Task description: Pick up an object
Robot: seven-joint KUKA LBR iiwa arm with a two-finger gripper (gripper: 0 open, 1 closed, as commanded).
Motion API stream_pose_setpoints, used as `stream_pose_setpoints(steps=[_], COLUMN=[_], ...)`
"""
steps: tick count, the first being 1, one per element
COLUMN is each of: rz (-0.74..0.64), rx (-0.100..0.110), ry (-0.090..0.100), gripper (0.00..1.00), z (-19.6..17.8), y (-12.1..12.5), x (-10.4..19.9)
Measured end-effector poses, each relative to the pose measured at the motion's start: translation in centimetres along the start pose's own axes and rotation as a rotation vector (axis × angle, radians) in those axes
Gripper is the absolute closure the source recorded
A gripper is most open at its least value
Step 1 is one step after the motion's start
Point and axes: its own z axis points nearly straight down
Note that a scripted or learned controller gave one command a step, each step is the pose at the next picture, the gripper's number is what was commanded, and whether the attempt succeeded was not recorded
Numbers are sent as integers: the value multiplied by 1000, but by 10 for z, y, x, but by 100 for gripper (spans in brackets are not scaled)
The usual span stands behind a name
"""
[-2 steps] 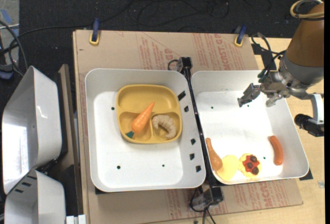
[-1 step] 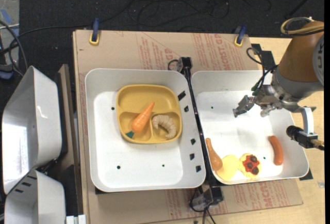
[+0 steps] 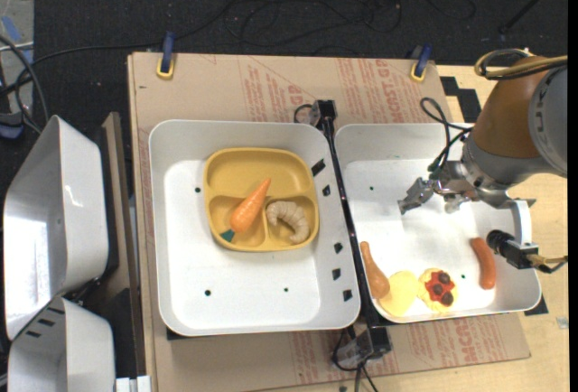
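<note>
Gripper (image 3: pixel 418 197) over bare floor of right bin (image 3: pixel 388 146), apparently unladen.

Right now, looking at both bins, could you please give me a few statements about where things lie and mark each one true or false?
1. The carrot lies in the yellow divided plate in the left bin. True.
2. The shrimp lies in the right bin. False: it lies in the yellow divided plate, beside the carrot.
3. The gripper hangs over the right bin. True.
4. The sausage is between the gripper's fingers. False: it lies on the right bin's floor near the right wall, apart from the gripper.
5. The fried egg lies near the right bin's front edge. True.
</note>
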Motion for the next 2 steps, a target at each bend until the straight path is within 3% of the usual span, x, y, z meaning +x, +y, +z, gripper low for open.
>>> stream_pose_setpoints(steps=[1,2], rz=[0,-4], rx=[-5,-10], ry=[-1,-2], gripper=[100,100], z=[-13,-71], y=[1,-3], x=[0,8])
